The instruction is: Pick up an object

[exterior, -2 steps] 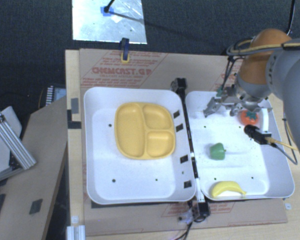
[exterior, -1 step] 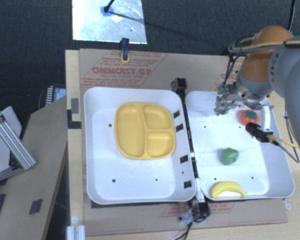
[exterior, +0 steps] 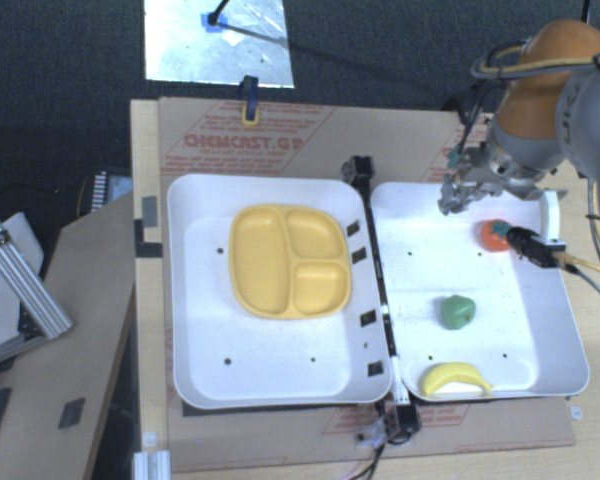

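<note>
My gripper (exterior: 454, 200) hangs over the back of the right bin (exterior: 420, 268), near its far edge. Nothing shows between its fingers. An orange-red toy fruit (exterior: 494, 235) lies a short way to the gripper's right and nearer the front. A green toy pepper (exterior: 457, 311) sits in the middle of the right bin, well in front of the gripper. A yellow banana (exterior: 456, 378) lies along the bin's front edge.
The left bin (exterior: 200, 358) bears a yellow divided plate (exterior: 288, 261). A black divider strip (exterior: 373, 268) runs between the two bins. The bench's cardboard surface (exterior: 280, 138) lies behind the bins, with a yellow clip (exterior: 250, 103) at its far edge.
</note>
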### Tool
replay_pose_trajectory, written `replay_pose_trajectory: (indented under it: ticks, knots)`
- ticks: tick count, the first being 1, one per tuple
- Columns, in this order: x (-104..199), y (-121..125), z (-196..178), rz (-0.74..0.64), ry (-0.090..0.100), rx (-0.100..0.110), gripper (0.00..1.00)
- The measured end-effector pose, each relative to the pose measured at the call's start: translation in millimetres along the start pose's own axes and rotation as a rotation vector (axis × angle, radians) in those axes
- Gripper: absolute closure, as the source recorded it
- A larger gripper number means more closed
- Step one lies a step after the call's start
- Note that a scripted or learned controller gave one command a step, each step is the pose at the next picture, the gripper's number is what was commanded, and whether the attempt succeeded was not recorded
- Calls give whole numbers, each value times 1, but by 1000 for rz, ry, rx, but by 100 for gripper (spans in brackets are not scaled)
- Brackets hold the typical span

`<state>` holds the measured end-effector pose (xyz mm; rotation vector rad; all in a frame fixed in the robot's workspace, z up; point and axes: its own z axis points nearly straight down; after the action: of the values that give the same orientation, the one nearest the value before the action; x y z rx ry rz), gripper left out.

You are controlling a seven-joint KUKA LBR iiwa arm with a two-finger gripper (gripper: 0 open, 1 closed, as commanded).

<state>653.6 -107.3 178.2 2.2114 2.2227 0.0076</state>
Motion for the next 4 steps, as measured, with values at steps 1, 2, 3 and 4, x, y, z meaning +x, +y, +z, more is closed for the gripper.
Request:
replay_pose_trajectory:
  ticks: [1,2,3,4]
  knots:
    - [-1,5,-65,-1,-1,-1,100]
    - [-1,6,-101,-2,0,2,100]
    - [54,-19,-87,-4,3,9,100]
    - [114,-37,-77,-5,3,8,100]
